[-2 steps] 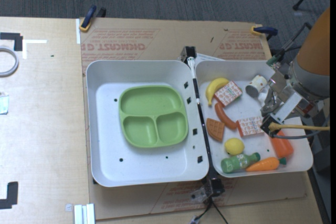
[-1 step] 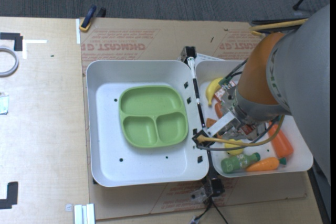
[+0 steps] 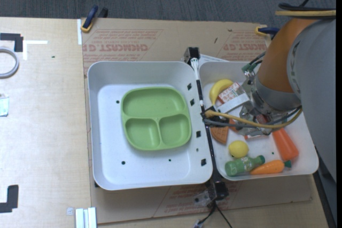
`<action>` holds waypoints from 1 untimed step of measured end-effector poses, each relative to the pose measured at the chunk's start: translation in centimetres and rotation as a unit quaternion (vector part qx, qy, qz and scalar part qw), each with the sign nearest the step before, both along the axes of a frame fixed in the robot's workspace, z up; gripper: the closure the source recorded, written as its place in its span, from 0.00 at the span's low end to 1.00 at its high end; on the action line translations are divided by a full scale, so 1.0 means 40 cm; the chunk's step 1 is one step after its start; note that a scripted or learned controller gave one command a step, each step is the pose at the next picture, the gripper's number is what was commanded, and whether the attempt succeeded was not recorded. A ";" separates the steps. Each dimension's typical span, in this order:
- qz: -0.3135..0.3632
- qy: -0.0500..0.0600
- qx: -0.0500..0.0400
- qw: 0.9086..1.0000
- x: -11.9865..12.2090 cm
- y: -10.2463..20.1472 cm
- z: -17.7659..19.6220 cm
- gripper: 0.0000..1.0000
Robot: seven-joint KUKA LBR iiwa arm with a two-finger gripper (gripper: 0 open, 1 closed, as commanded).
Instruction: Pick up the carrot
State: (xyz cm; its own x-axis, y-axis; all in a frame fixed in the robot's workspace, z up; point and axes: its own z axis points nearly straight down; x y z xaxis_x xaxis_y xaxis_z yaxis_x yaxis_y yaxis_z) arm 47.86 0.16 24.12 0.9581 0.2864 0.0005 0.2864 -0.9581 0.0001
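Carrot [image 3: 268, 168] (front edge, right bin [image 3: 309, 165]) lies partly behind bottle [image 3: 243, 165].

plate [image 3: 156, 117] in left bin [image 3: 101, 131]; carrot [image 3: 267, 168] beside bottle [image 3: 244, 165] in right bin [image 3: 304, 160].

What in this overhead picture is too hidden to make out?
- The hand's tips: in the camera view, cables and the grey wrist cover them.
- The right white bin: the arm hides its middle.
- The small orange carrot: its left end tucks behind the green plastic bottle.
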 end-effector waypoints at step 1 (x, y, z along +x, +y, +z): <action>-0.035 0.001 0.000 0.999 0.009 -0.113 -0.027 1.00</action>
State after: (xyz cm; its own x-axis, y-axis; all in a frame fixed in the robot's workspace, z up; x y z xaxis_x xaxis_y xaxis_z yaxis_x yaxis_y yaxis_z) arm 48.23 -4.36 23.02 0.9760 0.2180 -0.0022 0.2180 -0.9760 -0.0009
